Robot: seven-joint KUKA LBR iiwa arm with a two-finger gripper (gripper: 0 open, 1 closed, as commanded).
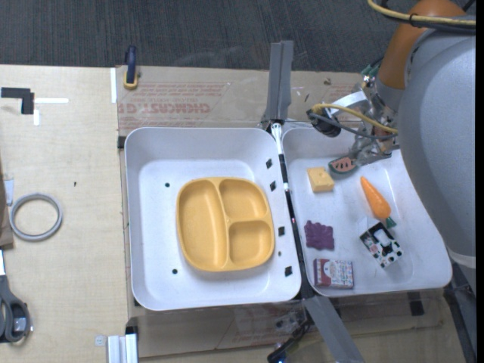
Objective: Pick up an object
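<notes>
The right bin [423,278] holds a yellow cheese wedge [321,179], an orange carrot [375,196], a purple grape bunch [318,235], a black-and-white block [380,245] and a small red box [333,274]. A watermelon slice [342,164] lies near the bin's far side. My gripper [368,148] hangs low over that far side, just right of and touching or nearly touching the watermelon slice. The grey arm covers the bin's right edge.
The left bin [144,203] holds a yellow divided plate [225,223]. A grey divider bar [280,82] stands between the bins at the back. On the bench to the left lie a grey tape ring [34,216] and scissors [13,316].
</notes>
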